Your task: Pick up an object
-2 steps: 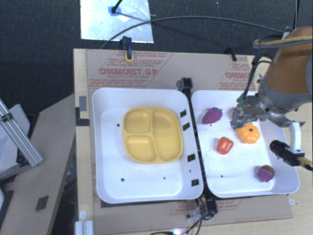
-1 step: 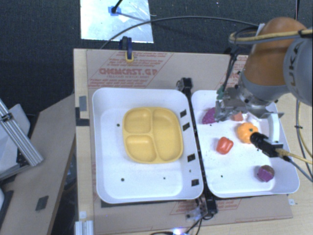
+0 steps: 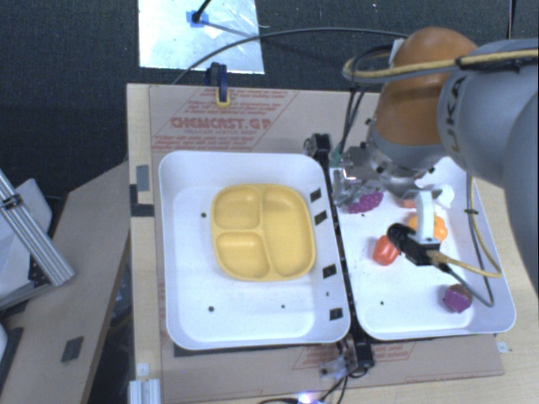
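Observation:
My gripper (image 3: 344, 188) hangs low over the far left part of the right bin (image 3: 421, 322), close to the wall between the two bins. A magenta object (image 3: 368, 200) lies just to its right, partly under the wrist. Further toward the front lies a red-orange object (image 3: 384, 251). An orange and white object (image 3: 428, 219) stands to the right of the wrist, with a small salmon piece (image 3: 409, 201) beside it. A purple object (image 3: 456, 298) rests near the bin's front right corner. I see nothing clearly between the fingers.
The left bin (image 3: 181, 310) bears a yellow divided plate (image 3: 261, 231) in its middle. The arm's grey and orange body covers the far part of the right bin. A cardboard sheet (image 3: 227, 120) lies under both bins.

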